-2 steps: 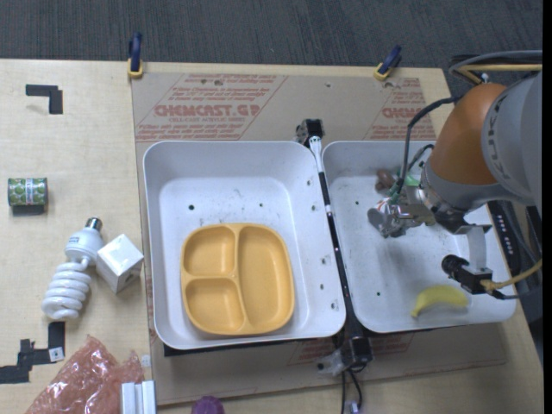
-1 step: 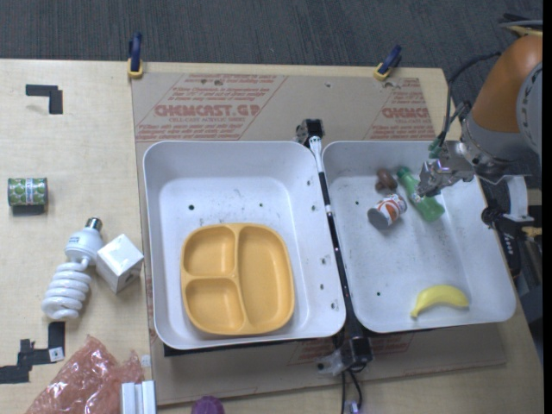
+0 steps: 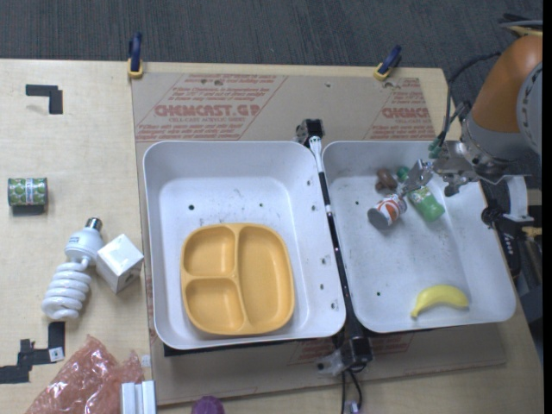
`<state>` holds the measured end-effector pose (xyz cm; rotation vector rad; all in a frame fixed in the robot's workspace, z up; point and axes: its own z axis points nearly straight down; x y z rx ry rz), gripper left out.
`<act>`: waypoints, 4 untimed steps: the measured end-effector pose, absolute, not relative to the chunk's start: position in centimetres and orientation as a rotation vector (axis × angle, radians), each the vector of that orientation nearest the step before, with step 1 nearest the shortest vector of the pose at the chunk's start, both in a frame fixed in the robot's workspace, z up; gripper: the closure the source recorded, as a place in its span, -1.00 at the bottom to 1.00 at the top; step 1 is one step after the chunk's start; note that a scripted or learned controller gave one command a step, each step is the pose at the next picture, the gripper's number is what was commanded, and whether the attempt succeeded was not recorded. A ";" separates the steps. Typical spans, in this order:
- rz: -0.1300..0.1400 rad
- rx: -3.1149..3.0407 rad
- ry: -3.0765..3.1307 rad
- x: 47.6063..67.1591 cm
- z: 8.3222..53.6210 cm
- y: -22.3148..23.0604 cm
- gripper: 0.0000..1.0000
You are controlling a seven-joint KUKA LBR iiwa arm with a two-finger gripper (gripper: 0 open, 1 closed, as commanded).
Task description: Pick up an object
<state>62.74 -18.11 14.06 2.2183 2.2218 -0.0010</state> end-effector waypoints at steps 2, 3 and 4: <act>0.032 2.202 2.187 53.9 10.6 -10.6 -1.00; 0.023 2.207 2.177 50.2 10.4 -10.3 -1.00; 0.020 2.214 2.198 50.0 11.4 -10.0 1.00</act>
